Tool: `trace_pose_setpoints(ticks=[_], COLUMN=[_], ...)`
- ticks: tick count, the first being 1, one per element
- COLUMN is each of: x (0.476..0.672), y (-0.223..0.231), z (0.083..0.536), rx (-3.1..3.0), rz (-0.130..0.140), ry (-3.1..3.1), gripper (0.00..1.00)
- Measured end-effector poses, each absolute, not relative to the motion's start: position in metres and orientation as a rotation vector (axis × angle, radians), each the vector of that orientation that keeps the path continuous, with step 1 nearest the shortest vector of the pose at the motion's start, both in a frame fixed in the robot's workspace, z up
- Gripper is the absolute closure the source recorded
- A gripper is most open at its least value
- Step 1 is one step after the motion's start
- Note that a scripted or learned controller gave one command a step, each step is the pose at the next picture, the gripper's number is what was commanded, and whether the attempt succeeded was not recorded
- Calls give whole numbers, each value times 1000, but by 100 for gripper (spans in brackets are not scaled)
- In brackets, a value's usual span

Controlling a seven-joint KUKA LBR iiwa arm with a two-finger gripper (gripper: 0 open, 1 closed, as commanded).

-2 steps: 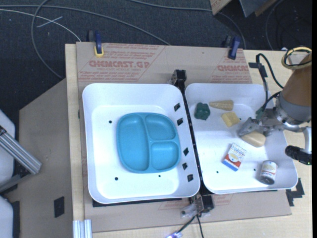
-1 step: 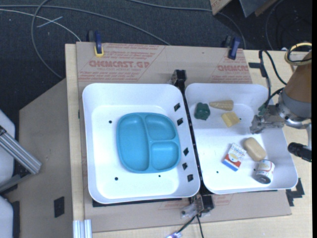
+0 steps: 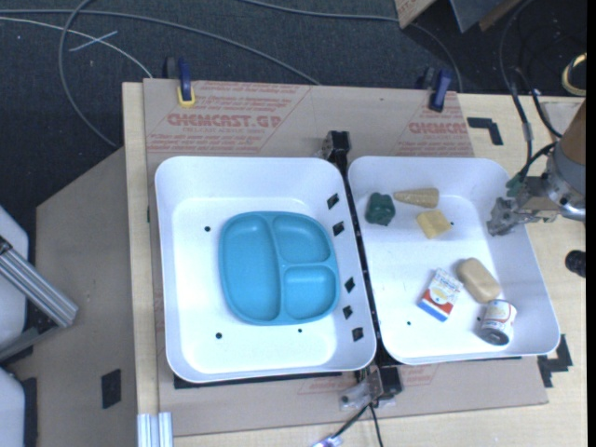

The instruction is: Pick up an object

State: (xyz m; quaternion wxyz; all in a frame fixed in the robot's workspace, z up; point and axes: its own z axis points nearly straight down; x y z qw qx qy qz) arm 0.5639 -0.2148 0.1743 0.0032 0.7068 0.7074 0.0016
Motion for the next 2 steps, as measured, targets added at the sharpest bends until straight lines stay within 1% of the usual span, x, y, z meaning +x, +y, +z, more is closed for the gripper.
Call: trace_pose_setpoints(ticks=[1, 2], x=[558, 559], y=[-209, -209], z=[226, 262], rx=[2216, 2216], rz=[5, 5], ry=[2218, 2219], gripper=[100, 100])
